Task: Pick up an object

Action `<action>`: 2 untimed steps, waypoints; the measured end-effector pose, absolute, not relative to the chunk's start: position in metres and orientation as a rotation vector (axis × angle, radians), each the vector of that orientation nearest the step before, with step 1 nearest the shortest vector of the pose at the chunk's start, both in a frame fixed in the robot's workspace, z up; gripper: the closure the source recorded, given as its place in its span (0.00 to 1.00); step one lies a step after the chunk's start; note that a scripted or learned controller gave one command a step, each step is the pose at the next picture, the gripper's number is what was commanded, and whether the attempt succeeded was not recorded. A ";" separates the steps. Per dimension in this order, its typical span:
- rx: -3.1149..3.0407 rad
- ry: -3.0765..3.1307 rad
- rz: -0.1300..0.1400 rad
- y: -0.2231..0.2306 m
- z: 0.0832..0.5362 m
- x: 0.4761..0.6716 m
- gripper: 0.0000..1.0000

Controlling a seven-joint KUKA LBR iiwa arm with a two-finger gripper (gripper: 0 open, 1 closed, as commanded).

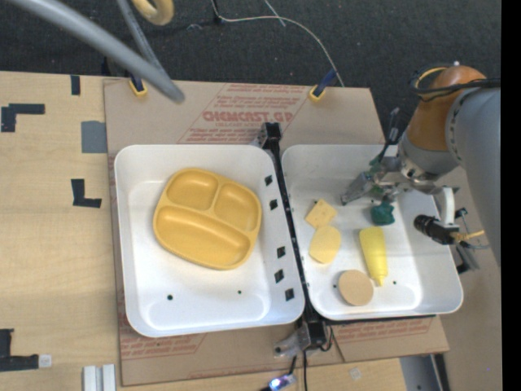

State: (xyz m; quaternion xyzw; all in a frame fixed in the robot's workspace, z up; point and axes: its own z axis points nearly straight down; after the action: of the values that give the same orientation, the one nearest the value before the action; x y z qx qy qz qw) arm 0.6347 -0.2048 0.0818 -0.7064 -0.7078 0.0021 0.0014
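The right bin [423, 296] holds several small objects. A small dark green piece [383, 214] lies near its middle right. My gripper [370, 198] hangs low just above and to the left of that piece. It is open, with one grey finger [352, 192] splayed out to the left, and nothing sits between the fingers. A yellow square piece [321, 213], a pale yellow rounded piece [325, 243], a yellow bottle-like object [374, 253] and a tan round disc [355, 287] lie closer to the front of the bin.
The left bin [134, 300] holds a yellow divided plate [207, 218]. A black divider [281, 210] runs between the two bins. The arm's grey and orange wrist [440, 129] stands over the right bin's far right corner.
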 end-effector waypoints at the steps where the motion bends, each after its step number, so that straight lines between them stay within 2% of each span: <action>1: -2.216 -2.224 0.011 -0.206 0.090 0.635 1.00; 2: -2.218 -2.219 0.003 -0.206 0.130 0.628 1.00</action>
State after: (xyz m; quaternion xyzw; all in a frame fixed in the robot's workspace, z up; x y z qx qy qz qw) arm 0.6285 -0.2058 0.1298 -0.7069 -0.7073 0.0009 0.0018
